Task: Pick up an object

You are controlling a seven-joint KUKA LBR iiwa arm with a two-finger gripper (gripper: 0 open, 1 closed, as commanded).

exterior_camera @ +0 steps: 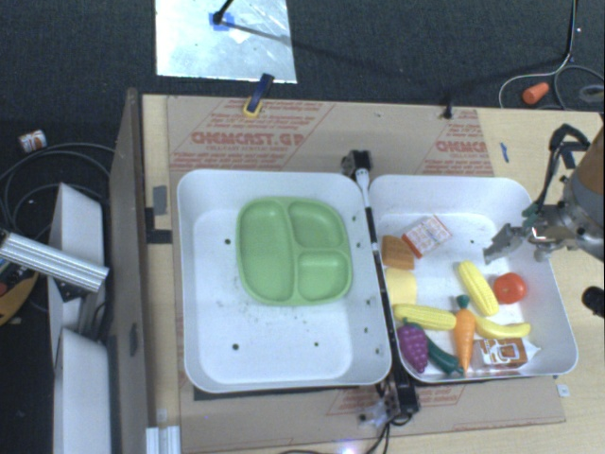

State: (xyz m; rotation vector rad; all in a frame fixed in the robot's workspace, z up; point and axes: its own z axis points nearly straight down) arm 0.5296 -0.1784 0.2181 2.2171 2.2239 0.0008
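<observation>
One claw [504, 241] hovers above the tomato [509, 288] (right bin [454, 192]).

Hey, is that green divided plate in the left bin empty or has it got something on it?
Empty. The green plate shows bare compartments; the toy food lies in the right bin.

The brown cardboard sheet [284, 130] covering the worktop carries red print. At its 11 o'clock part, just beyond the left bin [203, 282], the word "CHEMCAST" can be read, followed by letters that look like "GP". The same red logo repeats toward 1 o'clock, beyond the right bin [558, 348], set at a slant and partly cut off. Smaller red lines around both are too fine to read
</observation>
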